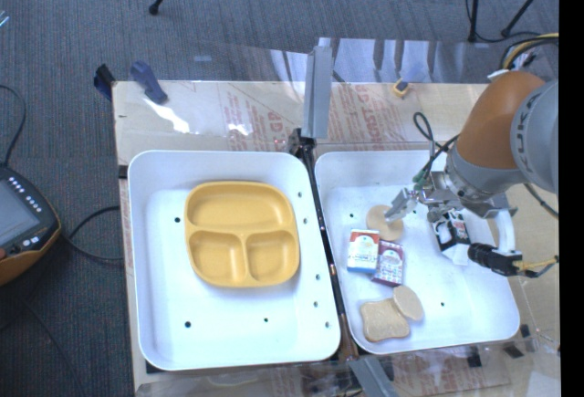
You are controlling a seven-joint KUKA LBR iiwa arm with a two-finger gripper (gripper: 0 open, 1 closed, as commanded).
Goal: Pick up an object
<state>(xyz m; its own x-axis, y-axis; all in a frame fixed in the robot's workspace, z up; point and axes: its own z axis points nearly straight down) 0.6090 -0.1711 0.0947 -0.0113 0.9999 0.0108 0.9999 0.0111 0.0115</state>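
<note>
- The gripper (401,203) hangs low over the right bin (474,318), reaching in from the right. Its metal fingers are angled down and left, and whether they are parted or closed cannot be told. Nothing is visibly held between them.
- Just beside the fingertips, slightly below and left, lies a round tan cookie-like disc (383,219). It is flat on the bin floor, with no long axis and no facing direction. It is probably light, stiff and thin, so a pinch across its rim seems the best hold, and it might slide on the smooth white plastic.
- A little farther down and left sits a small white box with a red label (363,251), touching a darker red box (389,262) on its right. Both lie flat, with long axes running roughly toward and away from the camera. They look light and rigid, so gripping across the short sides seems easiest.
- Farther below the gripper lie a slice of toast-like bread (383,320) and an oval tan piece (408,303), touching or overlapping.
- Far to the gripper's left, in the left bin (155,295), rests a yellow divided plate (243,233).
</note>
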